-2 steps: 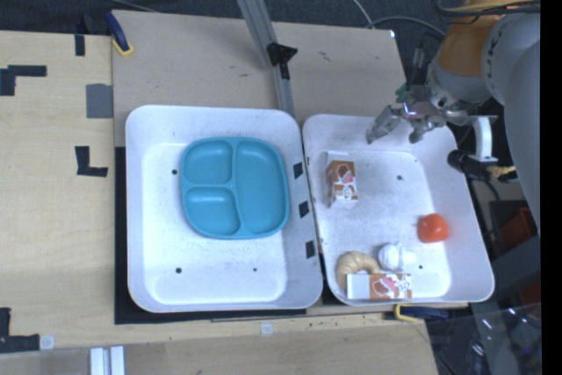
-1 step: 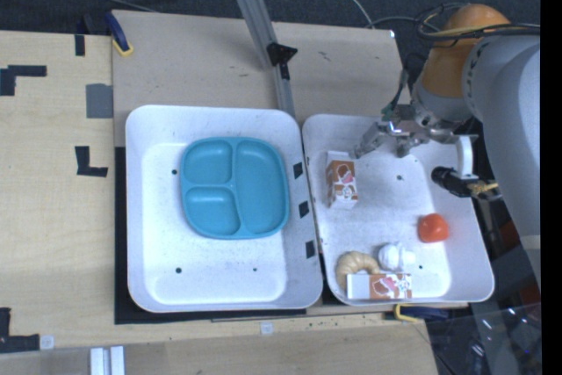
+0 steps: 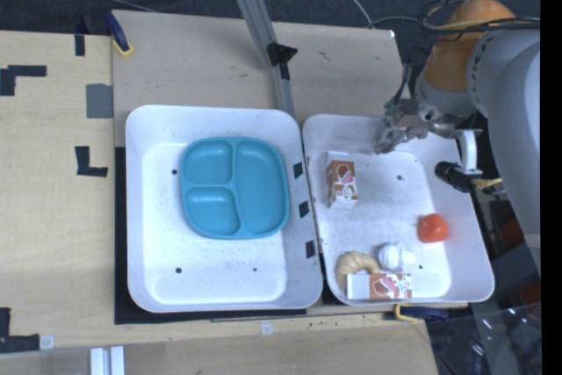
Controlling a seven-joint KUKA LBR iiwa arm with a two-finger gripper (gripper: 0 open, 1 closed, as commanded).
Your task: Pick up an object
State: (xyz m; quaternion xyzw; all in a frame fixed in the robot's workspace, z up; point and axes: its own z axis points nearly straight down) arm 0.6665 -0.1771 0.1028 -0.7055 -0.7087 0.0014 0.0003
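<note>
Red, round tomato-like object near right bin's right wall.

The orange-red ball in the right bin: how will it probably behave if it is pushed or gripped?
The orange-red ball looks round and smooth, so it may roll when nudged and slip from fingers. It lies free of neighbours, so little would stop it.

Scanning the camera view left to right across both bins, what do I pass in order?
Left bin → blue divided plate → upright carton → gripper at the right bin's far edge → red tomato-like ball. I leave out the croissant, white object and flat carton clustered at the near edge.
</note>
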